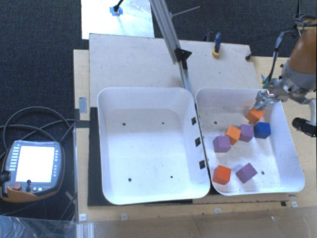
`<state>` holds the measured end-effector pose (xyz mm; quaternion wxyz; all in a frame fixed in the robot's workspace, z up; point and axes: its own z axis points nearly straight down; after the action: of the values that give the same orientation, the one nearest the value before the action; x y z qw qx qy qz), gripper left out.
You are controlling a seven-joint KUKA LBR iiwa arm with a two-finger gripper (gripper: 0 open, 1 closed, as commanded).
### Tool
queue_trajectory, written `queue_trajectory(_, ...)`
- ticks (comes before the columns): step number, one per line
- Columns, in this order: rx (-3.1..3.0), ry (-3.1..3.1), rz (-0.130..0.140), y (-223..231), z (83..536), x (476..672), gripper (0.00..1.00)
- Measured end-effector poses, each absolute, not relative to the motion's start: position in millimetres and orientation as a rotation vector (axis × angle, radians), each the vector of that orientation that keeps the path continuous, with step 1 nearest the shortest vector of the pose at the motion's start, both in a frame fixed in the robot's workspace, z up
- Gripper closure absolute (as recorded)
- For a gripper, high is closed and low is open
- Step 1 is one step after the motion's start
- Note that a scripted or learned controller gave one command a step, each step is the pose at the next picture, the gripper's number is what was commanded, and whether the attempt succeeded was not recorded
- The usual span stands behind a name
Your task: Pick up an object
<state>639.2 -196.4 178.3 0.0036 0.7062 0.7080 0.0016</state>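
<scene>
Since the left bin (148, 148) holds no blocks, all the risk sits in the right bin (292, 162): the purple cube (222, 144), orange cube (233, 134) and second purple cube (246, 132) are packed touching, with a blue cube (262, 130) just beside, so a descent there could wedge fingers or knock neighbours. A lone orange cube (222, 174) and purple cube (246, 172) near the front are easier. The gripper (261, 103) hangs directly over a tilted orange cube (255, 115) at the back; cannot tell its opening or whether it pinches it. An edge grip on a tilted cube could slip. Cubes look matte and hard-edged; bins are smooth white plastic.
</scene>
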Motion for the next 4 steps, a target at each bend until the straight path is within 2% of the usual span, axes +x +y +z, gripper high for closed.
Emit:
queue_trajectory(1,2.211,2.221,0.006,-197,227,641.1,1.00)
queue_trajectory(2,2.208,2.231,0.006,-143,239,643.8,1.00)
queue_trajectory(3,2.209,2.235,0.005,-82,241,638.5,1.00)
queue_trajectory(4,2.209,2.233,0.006,-32,240,652.5,1.00)
